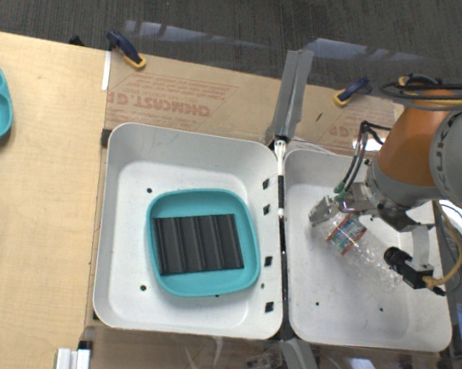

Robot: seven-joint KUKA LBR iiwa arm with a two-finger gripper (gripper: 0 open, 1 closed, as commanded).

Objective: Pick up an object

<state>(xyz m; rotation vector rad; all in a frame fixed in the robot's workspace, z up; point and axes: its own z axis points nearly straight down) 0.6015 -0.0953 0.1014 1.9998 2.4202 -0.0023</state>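
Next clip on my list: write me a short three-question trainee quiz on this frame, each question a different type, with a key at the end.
1. True or false: the teal tray lies in the right bin.
2. Multiple choice: what lies in the right bin below the arm's wrist? A) a yellow plate B) a clear plastic bottle C) a blue clamp
3. Fill in: the dark ribbed insert sits inside the ____ tray.

Key: 1. False, it lies in the left bin. 2. B; the gripper is down at the bottle's labelled end, but whether the jaws hold it cannot be told. 3. teal.
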